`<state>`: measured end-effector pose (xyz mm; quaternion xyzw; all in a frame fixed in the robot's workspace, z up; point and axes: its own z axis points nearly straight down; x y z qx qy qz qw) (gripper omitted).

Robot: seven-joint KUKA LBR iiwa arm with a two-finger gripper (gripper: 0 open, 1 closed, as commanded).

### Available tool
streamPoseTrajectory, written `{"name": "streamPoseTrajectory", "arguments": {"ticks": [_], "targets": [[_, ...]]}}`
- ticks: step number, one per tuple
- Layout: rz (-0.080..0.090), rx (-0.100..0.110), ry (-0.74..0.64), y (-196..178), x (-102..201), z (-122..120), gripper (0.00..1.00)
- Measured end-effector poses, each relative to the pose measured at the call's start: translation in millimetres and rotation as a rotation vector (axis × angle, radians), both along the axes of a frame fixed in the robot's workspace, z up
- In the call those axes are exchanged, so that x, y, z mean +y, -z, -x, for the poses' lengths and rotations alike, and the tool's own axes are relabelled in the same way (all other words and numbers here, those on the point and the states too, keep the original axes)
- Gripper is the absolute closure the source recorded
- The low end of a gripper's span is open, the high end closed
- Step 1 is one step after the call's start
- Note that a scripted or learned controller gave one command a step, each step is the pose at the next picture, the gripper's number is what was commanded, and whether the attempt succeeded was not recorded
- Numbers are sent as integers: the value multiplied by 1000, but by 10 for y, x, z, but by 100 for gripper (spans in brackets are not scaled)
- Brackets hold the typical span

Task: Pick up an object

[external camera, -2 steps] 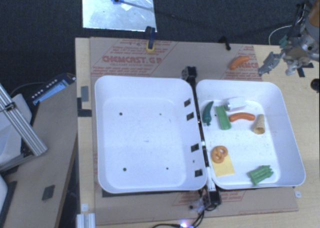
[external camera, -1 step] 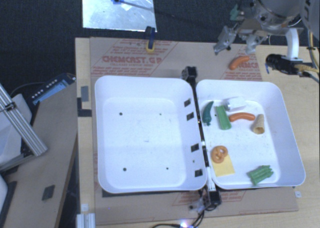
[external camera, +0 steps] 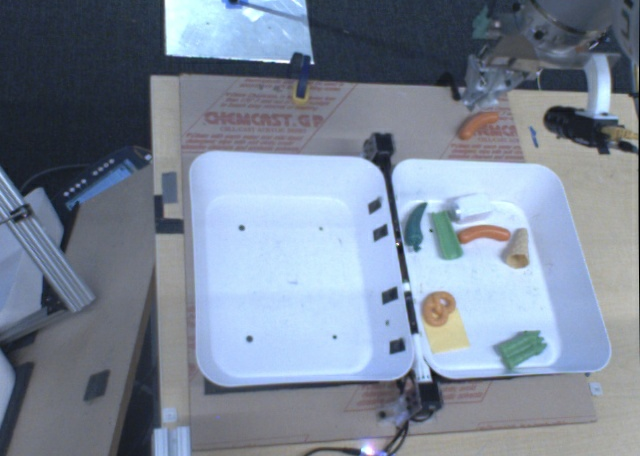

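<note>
Pincer (external camera: 484, 94) hangs at the upper right of the frame, beyond the top edge of the right bin (external camera: 575, 234), under the grey arm (external camera: 560, 4) with its orange band. Whether it is released or clenched I cannot tell, since its tip is small and blurred against the cardboard. Just below it, on the brown cardboard sheet (external camera: 260, 114) that covers the counter (external camera: 110, 274), lies an orange sausage-shaped piece (external camera: 479, 124); it sits outside the bins, close under the pincer tip, and contact cannot be made out.

Inside the right bin the other things are spread apart. Near its upper left lie a dark teal pod-like piece (external camera: 415, 225) and, beside it, a green stick (external camera: 445, 235), both angled. A small white piece (external camera: 470, 210) sits just above a second orange sausage (external camera: 484, 234). To the right of that lies a tan cone (external camera: 516, 247). Lower down, an orange pretzel (external camera: 438, 307) rests touching the top of a yellow flat slice (external camera: 447, 333). At the lower right is a green ribbed piece (external camera: 521, 347).

At frame centre-left sits the left bin (external camera: 290, 274), joined to the right one along a dark hinge strip (external camera: 400, 264). A silvery square sheet (external camera: 237, 2) lies at the top left of the frame.
</note>
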<state>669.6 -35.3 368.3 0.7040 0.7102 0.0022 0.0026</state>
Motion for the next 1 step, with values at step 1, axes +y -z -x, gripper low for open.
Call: {"name": "streamPoseTrajectory", "arguments": {"ticks": [1], "targets": [[-2,4,0,-72,704,8,100]]}}
